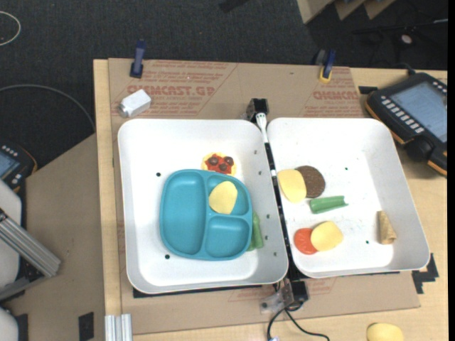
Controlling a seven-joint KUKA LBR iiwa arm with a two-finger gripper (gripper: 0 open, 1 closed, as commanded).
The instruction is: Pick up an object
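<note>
Yellow piece (223, 197) lies in the teal tray (185, 215); tool's state cannot be told.

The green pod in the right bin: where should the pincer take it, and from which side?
Probably at the middle of the green pod, coming straight down from above. It lies flat and apart from the yellow piece and brown disc, its long axis running roughly left-right. Closing across its narrow width, one finger on the near side and one on the far, looks cleanest.

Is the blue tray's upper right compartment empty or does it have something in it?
Occupied. A yellow piece lies in the upper right compartment of the blue tray, in the left bin.
</note>
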